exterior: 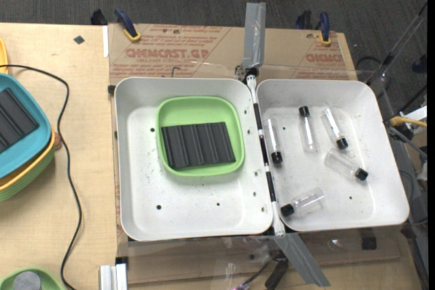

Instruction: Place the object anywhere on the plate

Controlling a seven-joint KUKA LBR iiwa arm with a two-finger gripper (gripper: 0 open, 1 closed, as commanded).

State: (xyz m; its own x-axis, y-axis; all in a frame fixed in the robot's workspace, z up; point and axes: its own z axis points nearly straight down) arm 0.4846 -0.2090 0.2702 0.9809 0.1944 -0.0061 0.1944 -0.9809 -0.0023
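Camera view, from above the bench: two shallow white bins sit side by side. The left bin [136, 214] holds a green plate [200, 109] carrying a dark ribbed insert [198, 145]. The right bin [380, 207] holds five clear vials with black caps, all lying flat and scattered: one [272, 142] along the left wall, two [307, 128] [334, 128] near the top, one [345, 165] toward the right, one [302, 203] near the front. How the gripper stands, I cannot tell.

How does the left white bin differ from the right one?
The left bin holds a green plate with a dark ribbed block on it; the right bin holds clear vials with black caps, scattered and lying flat. Both bins are shallow, white and similar in size.
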